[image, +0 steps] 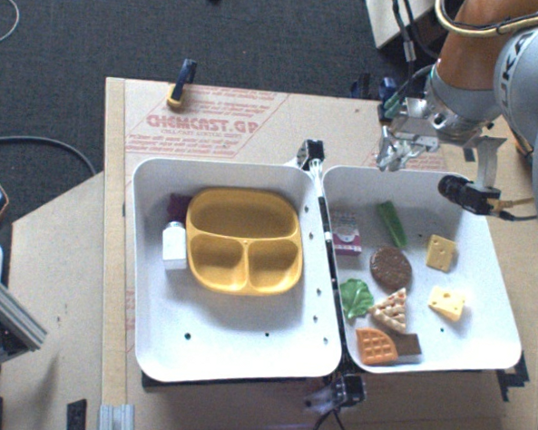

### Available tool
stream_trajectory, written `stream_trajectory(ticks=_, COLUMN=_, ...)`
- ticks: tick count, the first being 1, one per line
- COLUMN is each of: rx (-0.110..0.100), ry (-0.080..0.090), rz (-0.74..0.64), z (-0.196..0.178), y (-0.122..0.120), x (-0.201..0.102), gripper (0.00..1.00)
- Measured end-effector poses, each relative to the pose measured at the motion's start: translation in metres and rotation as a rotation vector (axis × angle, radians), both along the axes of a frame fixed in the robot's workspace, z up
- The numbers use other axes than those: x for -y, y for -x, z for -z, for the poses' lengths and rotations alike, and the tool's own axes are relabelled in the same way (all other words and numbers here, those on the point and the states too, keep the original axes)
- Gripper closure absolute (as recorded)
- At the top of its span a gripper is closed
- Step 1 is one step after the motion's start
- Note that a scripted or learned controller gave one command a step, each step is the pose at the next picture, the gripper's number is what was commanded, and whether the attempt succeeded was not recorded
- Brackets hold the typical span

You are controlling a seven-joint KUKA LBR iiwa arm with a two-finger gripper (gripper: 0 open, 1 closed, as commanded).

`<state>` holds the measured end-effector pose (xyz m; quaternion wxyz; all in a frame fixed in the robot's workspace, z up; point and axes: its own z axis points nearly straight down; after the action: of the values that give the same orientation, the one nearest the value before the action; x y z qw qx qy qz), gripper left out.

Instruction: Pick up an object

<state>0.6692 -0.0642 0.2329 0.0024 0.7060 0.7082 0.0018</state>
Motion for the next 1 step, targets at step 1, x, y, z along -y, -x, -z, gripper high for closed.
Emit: stream_trajectory(ticks=1, rx=-0.010, ry=-0.002, rz=0.004, z=0.0155, y=0.0114, x=0.0116, gripper=1.00)
